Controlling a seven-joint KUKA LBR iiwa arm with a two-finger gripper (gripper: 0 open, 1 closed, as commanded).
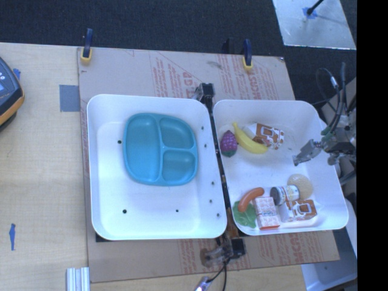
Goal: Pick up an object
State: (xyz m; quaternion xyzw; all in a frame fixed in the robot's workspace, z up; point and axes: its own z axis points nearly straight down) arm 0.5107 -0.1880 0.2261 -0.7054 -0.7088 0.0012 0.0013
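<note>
The right bin [273, 104] holds several toy foods. A yellow banana [250, 140] lies beside a purple grape bunch [228, 142] and a small brown-and-white carton [269, 135] at the back. Along the front lie an orange sausage [251, 197], a small can [284, 194], a round tan bun [300, 184], two red-and-white boxes [265, 213] [302, 210] and a green leaf [242, 216]. My gripper [306, 153] reaches in from the right, over the bin's right side, above the bun and to the right of the carton. I see nothing in it.
The left bin [151, 214] holds a blue divided plate [160, 149]. Both bins rest on cardboard held by clamps [247, 54] at the back. A yellow-edged device [7, 90] sits at the far left of the bench. Cables [336, 93] hang by the arm.
</note>
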